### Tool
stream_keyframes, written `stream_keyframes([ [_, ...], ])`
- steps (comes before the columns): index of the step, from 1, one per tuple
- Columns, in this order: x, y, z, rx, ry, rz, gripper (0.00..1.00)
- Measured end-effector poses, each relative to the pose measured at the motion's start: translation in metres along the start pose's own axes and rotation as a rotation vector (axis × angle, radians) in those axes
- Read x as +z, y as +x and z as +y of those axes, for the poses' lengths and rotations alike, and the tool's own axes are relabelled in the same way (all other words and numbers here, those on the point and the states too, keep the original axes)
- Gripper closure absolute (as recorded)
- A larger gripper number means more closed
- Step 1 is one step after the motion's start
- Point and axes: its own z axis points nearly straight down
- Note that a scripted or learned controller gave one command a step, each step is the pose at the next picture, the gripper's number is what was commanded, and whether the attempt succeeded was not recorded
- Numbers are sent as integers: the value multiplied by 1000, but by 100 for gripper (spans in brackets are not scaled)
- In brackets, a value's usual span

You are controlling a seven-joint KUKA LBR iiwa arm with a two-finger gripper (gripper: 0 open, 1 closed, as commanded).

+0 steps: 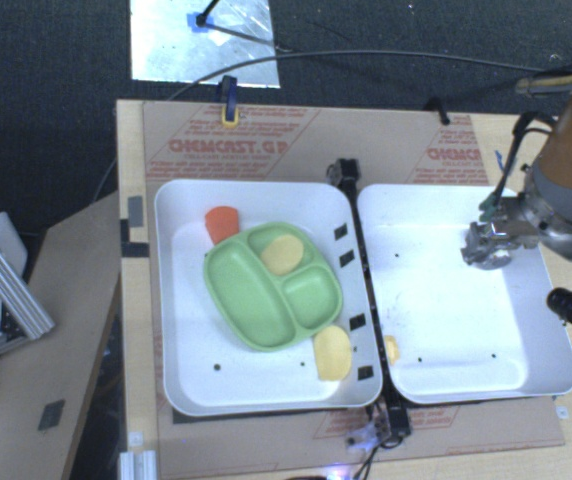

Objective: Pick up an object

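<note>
Bins sit side by side on the worktop (296, 133), 2 shallow white ones, with brown cardboard showing beneath and behind them. The left bin (181, 368) holds a green divided plate (266, 293) lying tilted across its middle. A pale yellow lump (284, 254) rests in the plate's upper compartment. An orange block (222, 222) lies just beyond the plate's upper-left edge, touching or nearly touching it. A second yellow lump (332, 352) lies in the same bin just beside the plate's lower-right edge, near the wall between the bins. A small yellow scrap (392, 348) sits at the left edge of the right bin (466, 373), close to that dividing wall.

The arm (571, 163) reaches in from the right, its orange band above a grey wrist. The tool (486, 248) hangs over the upper right part of the right bin, well apart from all of the objects. It is too small and blurred to tell how its jaws stand, and nothing can be seen held in it.
</note>
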Motion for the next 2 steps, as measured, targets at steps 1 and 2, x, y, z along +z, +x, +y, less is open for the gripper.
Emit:
stream_keyframes([
  [1,7,48,3,0,0,0,100],
  [2,17,88,12,2,1,0,100],
])
